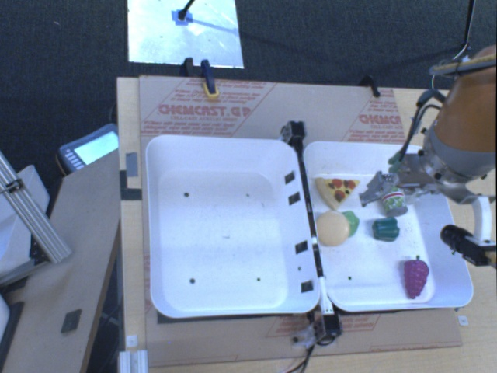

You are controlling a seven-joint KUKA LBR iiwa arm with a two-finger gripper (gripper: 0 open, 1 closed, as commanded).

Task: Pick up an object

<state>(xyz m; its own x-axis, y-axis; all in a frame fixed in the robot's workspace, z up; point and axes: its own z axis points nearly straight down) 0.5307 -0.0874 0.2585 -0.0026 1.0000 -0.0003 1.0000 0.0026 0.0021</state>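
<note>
The right bin [365, 282] holds a pizza slice toy [336, 189], a cream round toy [332, 228] with a light green piece [353, 222] touching its right side, a dark green pepper [385, 228] and purple grapes [415, 277]. A small green and white can-like toy [394, 203] lies at the bin's upper middle. My gripper [379, 186] hangs low over the bin, just left of and above that can and right of the pizza slice. The arm's grey and orange wrist covers the bin's far right corner.
The left bin [225, 231] lies beside the right one, with a black divider strip [307, 224] between them. A black arm part [466, 243] juts over the right bin's right rim. A yellow clamp [210, 90] sits at the board's back edge.
</note>
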